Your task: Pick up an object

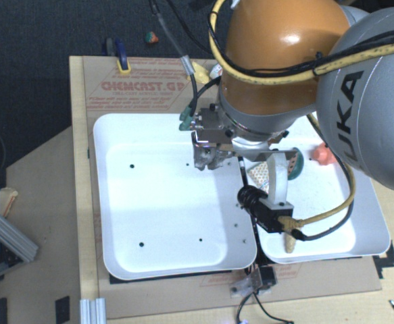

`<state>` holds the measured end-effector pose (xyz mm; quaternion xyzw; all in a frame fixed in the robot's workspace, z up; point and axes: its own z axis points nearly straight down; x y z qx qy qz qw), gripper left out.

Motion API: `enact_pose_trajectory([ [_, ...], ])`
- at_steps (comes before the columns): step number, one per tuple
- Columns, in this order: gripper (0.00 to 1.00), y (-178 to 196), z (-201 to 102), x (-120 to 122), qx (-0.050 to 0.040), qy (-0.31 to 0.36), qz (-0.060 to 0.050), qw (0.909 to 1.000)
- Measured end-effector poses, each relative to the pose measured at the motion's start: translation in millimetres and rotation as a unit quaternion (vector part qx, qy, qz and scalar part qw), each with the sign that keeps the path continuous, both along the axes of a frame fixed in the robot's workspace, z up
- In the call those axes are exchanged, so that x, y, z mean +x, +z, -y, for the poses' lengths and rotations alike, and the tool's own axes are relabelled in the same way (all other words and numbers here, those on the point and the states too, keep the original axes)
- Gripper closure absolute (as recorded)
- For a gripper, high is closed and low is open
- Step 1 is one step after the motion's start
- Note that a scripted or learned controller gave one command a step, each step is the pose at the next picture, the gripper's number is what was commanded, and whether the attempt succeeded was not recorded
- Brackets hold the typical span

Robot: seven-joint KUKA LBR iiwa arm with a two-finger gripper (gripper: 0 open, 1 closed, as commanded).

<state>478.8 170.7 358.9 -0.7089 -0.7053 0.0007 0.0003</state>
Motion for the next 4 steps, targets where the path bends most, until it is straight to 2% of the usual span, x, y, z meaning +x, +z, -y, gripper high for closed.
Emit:
enact_pose_trajectory([
  [1,1.0,-0.9,14.7,1.8,-0.0001,0.001,0.0,1.0],
  [2,1.0,-50.2,47.9,-0.3,-0.001,0.0,-0.003,1.0],
  [3,1.0,135.2,53.6,19.0,0.0028,0.003,0.012,0.9999],
  [4,1.0,52.2,-14.6,21.9,-0.0006,0.006,-0.004,1.0],
])
